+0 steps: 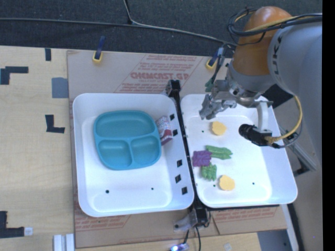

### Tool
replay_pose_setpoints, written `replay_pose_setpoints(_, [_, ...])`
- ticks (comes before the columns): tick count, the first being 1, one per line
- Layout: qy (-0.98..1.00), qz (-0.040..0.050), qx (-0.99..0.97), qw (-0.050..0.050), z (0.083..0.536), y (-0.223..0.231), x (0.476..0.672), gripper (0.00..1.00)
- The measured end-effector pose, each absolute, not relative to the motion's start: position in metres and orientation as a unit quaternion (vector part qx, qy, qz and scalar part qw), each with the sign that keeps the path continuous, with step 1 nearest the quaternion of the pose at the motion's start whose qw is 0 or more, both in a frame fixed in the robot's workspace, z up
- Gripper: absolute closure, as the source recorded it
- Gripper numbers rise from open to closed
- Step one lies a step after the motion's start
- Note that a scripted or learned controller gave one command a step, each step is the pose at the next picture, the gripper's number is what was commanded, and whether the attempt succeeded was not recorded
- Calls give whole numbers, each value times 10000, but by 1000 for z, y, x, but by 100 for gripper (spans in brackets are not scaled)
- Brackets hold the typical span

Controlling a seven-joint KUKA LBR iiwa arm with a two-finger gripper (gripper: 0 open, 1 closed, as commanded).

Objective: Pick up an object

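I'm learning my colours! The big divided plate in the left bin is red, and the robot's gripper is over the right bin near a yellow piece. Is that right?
Almost. The divided plate in the left bin is blue, not red; the camera view shows it clearly. The rest holds: the gripper is over the right bin, near a yellow piece.

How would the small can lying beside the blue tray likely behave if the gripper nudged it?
The can lies on its side, so it would probably roll. It touches the blue tray, which may block rolling that way. Being small, it probably weighs little.
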State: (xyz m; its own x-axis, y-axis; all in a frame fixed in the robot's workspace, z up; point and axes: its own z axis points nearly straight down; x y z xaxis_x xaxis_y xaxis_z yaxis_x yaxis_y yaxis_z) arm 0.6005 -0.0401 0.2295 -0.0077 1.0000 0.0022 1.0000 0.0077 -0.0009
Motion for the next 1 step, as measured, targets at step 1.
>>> replay_pose_setpoints(1, [-7094,2,-7048,10,222,11,612,100])
